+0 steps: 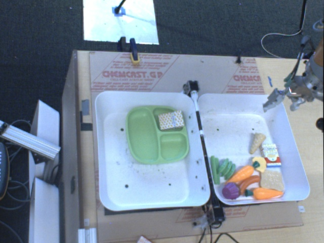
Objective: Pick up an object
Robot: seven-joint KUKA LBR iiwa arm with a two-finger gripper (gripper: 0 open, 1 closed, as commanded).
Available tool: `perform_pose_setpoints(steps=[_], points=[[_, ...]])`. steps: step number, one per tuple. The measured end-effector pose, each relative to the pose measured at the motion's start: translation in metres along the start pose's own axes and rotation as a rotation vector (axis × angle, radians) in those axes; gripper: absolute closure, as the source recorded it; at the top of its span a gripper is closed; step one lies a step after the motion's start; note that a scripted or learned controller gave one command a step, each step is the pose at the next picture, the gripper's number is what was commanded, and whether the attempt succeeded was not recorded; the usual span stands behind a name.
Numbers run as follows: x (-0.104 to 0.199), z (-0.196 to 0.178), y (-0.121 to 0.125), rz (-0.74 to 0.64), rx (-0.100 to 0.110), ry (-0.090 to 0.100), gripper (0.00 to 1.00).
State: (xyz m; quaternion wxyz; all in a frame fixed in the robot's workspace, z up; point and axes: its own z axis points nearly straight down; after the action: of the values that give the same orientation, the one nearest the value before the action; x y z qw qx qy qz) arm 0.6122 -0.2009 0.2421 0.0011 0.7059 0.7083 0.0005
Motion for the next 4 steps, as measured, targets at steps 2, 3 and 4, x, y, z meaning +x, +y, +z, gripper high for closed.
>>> perform_pose_setpoints(steps=[2,3,4], points=[[-0.006,0.147,-0.032,0.001,-0.004,-0.002,1.0],[0.044,0.043,-0.065,0.0,-0.003,0.0,1.0],[0.081,0.009,-0.119,0.0,0.002,0.002,1.0]])
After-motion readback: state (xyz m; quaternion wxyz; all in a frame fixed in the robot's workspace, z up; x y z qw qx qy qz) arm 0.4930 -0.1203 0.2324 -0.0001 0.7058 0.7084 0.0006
